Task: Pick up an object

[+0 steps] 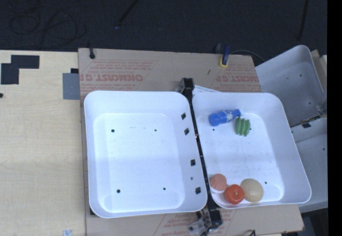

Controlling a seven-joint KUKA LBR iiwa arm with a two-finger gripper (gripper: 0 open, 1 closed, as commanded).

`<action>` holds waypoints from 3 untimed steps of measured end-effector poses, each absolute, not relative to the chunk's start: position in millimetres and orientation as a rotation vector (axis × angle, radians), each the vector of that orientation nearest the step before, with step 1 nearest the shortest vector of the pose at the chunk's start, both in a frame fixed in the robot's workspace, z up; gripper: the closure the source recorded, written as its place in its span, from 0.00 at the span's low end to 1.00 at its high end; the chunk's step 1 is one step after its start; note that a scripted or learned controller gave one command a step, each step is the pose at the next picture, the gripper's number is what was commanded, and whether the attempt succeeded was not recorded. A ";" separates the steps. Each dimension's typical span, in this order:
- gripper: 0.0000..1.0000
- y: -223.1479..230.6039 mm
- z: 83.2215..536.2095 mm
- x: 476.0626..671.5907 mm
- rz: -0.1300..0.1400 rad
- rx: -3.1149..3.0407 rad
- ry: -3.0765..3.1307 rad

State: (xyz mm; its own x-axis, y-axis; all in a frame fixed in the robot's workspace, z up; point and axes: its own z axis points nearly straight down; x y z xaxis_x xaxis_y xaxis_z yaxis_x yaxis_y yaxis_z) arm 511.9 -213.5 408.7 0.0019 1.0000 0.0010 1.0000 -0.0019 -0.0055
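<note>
Blue object (224, 117): you'll find it in the right bin (288, 139), toward the far side, lying on its side – a small bottle shape, blue with a paler band near its right end.
Green object (243, 126): it lies just beside the blue one, on its right and slightly nearer to you; ribbed and dark green, and you can see a narrow gap between the two.
Near cluster: three round things sit together at the near edge of the right bin – a pale pink one (217, 181) on the left, a red-orange one (234, 194) in the middle, a cream-coloured ball (252, 190) on the right. The red one touches both neighbours.
Left bin (91, 139): white and shallow, with small dark holes in its floor.
Divider: a black strip (195, 144) with clips runs from far to near where the two bins meet.
Surface: both bins rest on a brown cardboard sheet (144, 72) printed with red lettering, laid on a light wooden bench (37, 149).
Room: dark carpet (160, 5) lies beyond the bench, with cables at the far left.
Gripper: you cannot tell how its fingers stand or what they have hold of from this view.
</note>
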 end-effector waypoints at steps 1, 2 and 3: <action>1.00 -213.1 336.0 473.5 0.007 -2.216 -2.212; 1.00 -212.0 224.1 474.2 0.008 -2.213 -2.213; 1.00 -213.3 236.4 475.5 0.001 -2.223 -2.218</action>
